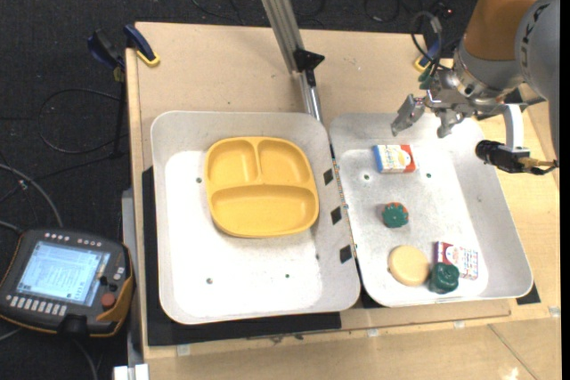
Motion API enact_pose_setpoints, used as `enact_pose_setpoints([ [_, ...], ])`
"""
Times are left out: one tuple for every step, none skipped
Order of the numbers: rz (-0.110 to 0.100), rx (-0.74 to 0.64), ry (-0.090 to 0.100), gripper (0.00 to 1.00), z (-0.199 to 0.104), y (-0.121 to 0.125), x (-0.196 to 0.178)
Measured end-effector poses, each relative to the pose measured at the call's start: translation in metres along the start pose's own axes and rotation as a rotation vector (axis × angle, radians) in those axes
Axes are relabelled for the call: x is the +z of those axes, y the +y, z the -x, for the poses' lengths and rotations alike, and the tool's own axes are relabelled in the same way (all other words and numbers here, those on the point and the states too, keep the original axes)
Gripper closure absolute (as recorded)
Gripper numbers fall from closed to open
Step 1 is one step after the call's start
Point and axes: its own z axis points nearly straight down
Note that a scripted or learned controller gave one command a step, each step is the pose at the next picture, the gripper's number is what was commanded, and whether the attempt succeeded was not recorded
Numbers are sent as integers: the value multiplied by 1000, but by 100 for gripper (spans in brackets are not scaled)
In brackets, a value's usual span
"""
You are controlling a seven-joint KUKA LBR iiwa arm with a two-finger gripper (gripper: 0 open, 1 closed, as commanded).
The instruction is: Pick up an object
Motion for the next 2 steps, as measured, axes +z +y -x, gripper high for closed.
enact_pose_setpoints([
  [0,-1,1,0,-5,-5,45],
  [7,-2,-1,100,-4,-3,31],
])
